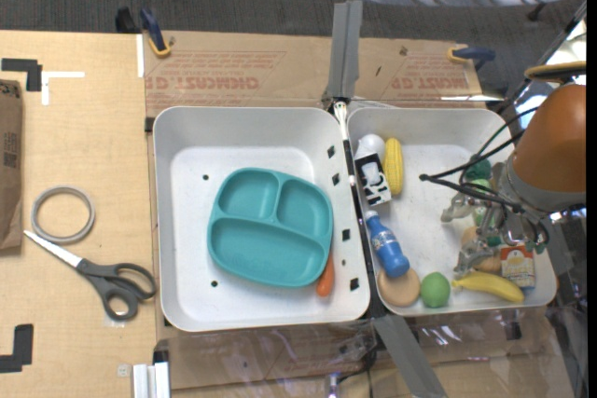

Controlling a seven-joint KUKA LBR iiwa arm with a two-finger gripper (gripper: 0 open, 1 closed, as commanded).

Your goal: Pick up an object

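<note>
My gripper point(478, 236) hangs low over the right side of the right bin point(438, 137), below the orange band of the arm point(558, 140). It is just above a yellow banana point(490, 285) and beside a small printed carton point(519, 266). A green ball point(435, 289) and a tan disc point(399, 290) lie at the bin's front. Along the bin's left wall lie a blue bottle point(385, 246), a white bottle with a black label point(371, 169) and a corn cob point(394, 165). A green item point(479, 170) peeks out behind the cables.
The left bin point(177, 200) holds a teal divided plate point(272, 226) with an orange carrot point(326, 278) at its front right edge. On the bench to the left lie scissors point(101, 275), a tape roll point(62, 212) and a brown bag point(8, 165).
</note>
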